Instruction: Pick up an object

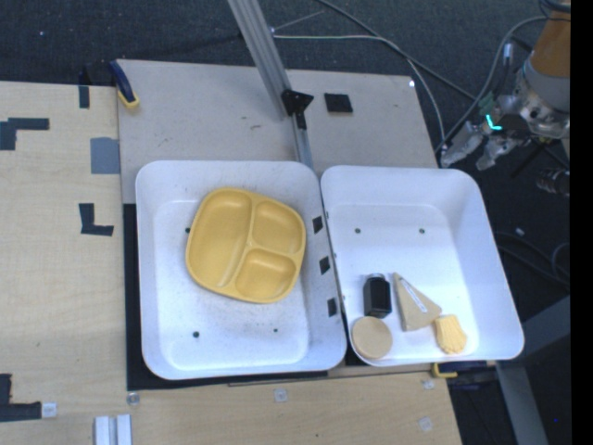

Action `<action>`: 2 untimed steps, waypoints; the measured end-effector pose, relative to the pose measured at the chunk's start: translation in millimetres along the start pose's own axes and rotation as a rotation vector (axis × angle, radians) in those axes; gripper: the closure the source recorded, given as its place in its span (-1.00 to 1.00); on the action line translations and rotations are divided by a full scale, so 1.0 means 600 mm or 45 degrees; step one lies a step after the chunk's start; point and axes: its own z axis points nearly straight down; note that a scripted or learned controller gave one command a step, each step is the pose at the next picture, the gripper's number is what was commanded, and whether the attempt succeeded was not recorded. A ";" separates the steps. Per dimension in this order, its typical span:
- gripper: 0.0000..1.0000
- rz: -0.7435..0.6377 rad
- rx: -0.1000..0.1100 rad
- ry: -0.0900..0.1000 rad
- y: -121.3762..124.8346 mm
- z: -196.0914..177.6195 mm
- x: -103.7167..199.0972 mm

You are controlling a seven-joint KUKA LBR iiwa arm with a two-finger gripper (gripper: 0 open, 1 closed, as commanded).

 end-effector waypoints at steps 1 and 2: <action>-1.00 -0.001 -0.006 -0.002 0.002 -0.004 0.000; -1.00 -0.001 -0.001 -0.002 -0.003 0.070 0.006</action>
